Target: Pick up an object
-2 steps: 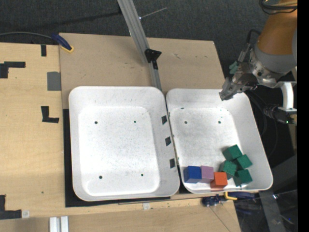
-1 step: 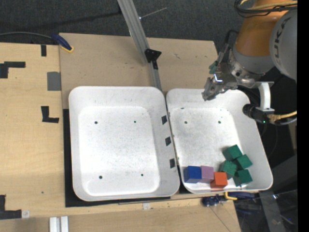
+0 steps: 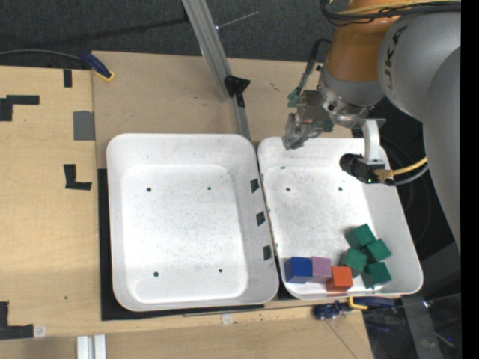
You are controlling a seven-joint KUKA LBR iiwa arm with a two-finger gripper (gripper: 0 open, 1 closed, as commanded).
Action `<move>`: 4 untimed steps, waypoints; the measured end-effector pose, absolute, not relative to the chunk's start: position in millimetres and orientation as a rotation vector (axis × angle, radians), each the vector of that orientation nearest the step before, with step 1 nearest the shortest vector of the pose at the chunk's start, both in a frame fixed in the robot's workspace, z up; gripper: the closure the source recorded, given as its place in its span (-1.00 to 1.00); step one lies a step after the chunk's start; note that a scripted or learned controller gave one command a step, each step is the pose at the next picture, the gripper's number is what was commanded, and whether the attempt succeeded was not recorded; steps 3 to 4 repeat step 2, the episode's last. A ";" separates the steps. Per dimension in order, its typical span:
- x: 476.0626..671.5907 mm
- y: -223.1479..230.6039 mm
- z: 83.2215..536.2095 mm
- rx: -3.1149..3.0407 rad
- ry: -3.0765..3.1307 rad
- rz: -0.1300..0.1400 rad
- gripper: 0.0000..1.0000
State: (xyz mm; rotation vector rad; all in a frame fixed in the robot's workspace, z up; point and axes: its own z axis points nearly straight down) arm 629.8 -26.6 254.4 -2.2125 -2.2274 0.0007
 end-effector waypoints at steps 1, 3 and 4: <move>635.4 27.5 236.6 -2.212 -2.226 0.003 1.00; 638.4 83.4 243.2 -2.212 -2.228 -0.001 1.00; 638.4 83.4 243.2 -2.212 -2.228 -0.001 1.00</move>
